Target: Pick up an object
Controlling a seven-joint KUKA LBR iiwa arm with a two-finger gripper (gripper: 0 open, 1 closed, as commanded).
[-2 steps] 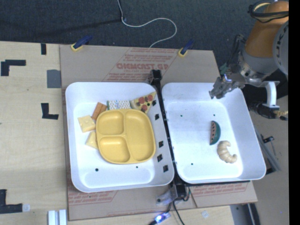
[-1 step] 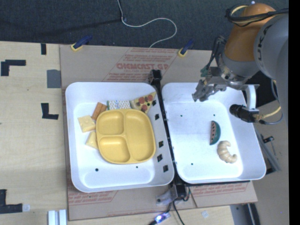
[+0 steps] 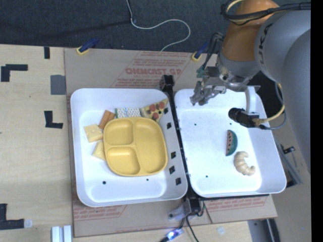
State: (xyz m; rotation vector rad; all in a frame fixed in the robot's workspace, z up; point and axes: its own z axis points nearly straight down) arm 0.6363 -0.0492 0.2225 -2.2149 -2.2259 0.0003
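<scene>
End effector (image 3: 201, 97) sits over the far-left corner of the right bin (image 3: 212, 180), below the orange-banded wrist. Its fingers point down toward the bin floor; nothing is visible between them, and at this slant I cannot tell whether they are spread or pressed together.

Candidate objects, both in the right bin, well apart from the end effector toward the near-right:
- Watermelon slice (image 3: 230, 141), thin wedge lying flat. Probably light, rigid plastic and somewhat slick; judged best gripped across its narrow width at mid-length.
- Croissant (image 3: 244, 163), just beside the slice on the near side. Chunkier, curved, likely light; a pinch across its thick middle looks the easier hold of the 2.

A black piece (image 3: 244, 117) on the arm's side hangs over the bin between the end effector and the slice; possibly a cable fitting.

Left bin (image 3: 81, 135) holds a yellow divided plate (image 3: 135, 146), with small toy foods (image 3: 101, 127) tucked along its far and left edges, partly under the plate rim, so awkward to reach. The divider between bins (image 3: 176, 135) carries black clips. Both bins rest on cardboard on the tabletop (image 3: 30, 150).
</scene>
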